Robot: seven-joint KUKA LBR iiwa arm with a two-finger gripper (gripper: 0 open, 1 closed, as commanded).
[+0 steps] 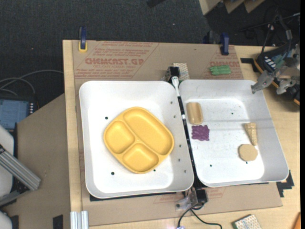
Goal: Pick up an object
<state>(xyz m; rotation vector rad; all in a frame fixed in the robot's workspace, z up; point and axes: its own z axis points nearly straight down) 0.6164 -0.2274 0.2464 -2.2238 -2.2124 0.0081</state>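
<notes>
Arm (281, 73): mostly cut off by the right edge; finger state unreadable.
Patterned item (246, 222): clipped by the bottom edge, perhaps a small card.
Blue box (12, 114): cropped at the left edge.

Right bin (267, 123) holds loose pieces — tan loaf (194, 113) (flat), purple clump (200, 133), round biscuit (248, 152).

**Around the bins**

A brown protective sheet (114, 61) with red lettering covers the desk (57, 142). Blue clamps (83, 38) and (224, 43) pin its far edge. A small green item (220, 70) lies on the sheet beyond the right bin. Dark carpet (71, 8) spreads behind.
</notes>
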